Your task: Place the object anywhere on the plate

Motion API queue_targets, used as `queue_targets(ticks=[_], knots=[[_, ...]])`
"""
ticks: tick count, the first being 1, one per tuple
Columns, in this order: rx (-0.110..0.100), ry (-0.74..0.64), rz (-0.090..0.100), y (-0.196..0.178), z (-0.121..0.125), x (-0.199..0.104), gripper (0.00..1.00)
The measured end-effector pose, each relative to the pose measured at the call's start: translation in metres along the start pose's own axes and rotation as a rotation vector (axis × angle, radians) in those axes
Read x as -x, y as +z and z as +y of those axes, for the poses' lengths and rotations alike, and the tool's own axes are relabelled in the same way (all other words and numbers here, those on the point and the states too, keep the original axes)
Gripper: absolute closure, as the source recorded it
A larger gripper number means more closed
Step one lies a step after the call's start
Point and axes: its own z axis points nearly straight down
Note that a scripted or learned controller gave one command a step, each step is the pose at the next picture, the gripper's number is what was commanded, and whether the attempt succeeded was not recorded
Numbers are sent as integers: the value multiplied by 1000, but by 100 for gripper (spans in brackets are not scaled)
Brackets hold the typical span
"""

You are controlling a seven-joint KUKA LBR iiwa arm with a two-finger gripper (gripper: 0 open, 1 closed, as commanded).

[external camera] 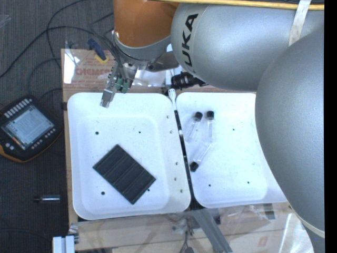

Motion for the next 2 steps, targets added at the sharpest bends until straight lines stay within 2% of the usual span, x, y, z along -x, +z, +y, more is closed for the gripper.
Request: queue_targets(ticks=[1,2], knots=[[0,-257,2,-22,-20,-47,100],[5,-774,-1,-56,-2,-6,100]])
